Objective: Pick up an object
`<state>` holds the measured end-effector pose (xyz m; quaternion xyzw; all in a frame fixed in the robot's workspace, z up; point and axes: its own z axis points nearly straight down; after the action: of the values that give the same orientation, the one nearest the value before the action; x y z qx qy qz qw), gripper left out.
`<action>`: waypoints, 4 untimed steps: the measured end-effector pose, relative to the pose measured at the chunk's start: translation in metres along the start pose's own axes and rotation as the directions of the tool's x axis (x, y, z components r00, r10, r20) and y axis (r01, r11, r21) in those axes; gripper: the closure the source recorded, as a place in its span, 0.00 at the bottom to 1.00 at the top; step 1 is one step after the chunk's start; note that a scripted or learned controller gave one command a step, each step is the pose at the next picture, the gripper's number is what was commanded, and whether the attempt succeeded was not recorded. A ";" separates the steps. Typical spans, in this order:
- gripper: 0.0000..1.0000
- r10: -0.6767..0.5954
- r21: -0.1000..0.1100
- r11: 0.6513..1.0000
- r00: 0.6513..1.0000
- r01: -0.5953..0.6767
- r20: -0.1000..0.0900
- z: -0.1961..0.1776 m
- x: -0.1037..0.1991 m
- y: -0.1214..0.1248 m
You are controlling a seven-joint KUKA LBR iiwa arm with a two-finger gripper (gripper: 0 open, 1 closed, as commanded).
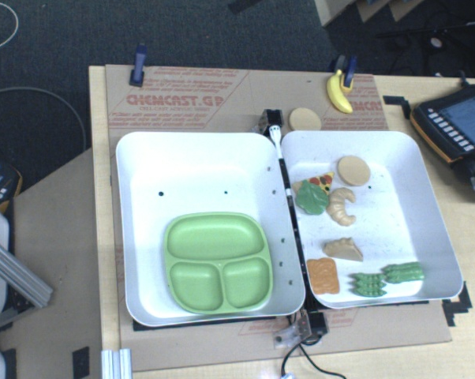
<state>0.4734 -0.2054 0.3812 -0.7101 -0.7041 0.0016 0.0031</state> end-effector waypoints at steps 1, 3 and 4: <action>1.00 -0.019 0.004 1.000 1.000 0.019 -0.004 0.115 0.112 0.022; 1.00 -0.007 0.005 1.000 1.000 0.007 0.001 0.203 0.162 0.016; 1.00 -0.022 -0.017 1.000 1.000 0.022 -0.003 0.106 0.271 0.013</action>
<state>0.4877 0.0653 0.2762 -0.7023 -0.7119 -0.0053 -0.0018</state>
